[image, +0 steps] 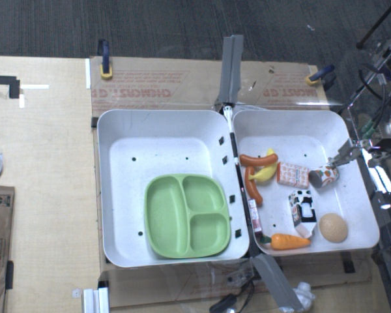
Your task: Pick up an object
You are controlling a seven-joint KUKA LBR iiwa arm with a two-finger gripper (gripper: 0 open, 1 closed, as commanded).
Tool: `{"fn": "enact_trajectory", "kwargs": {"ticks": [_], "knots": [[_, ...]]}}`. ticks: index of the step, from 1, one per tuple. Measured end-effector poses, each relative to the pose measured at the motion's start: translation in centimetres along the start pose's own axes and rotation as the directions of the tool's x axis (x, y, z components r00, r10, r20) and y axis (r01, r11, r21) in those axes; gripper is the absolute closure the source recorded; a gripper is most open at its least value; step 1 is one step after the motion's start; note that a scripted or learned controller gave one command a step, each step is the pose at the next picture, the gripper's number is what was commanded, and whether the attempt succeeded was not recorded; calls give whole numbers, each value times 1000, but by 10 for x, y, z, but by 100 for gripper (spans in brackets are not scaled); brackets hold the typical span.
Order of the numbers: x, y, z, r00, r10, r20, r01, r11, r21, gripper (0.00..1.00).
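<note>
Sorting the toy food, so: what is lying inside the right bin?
The right bin holds two sausages, a banana, a packet, a can, a black-and-white carton, an egg and a carrot. Anything beneath them is hidden.

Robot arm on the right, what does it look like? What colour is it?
The gripper is thin, pale grey metal that narrows towards its tip. Behind it, the arm looks grey and white at the picture's right edge, with thin black cables looping above it. It is too blurry to make out any markings.
</note>
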State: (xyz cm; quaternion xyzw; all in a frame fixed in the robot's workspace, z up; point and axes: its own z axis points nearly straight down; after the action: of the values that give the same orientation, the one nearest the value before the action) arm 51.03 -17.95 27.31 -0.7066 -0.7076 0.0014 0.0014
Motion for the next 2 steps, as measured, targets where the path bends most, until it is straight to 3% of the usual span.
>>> {"fn": "enact_trajectory", "kwargs": {"ticks": [1, 2], "knots": [[-12, 34, 130, 980, 200, 0, -200, 980, 0, 0], [17, 53, 66, 909, 417, 1, -417, 909, 0, 0]]}}
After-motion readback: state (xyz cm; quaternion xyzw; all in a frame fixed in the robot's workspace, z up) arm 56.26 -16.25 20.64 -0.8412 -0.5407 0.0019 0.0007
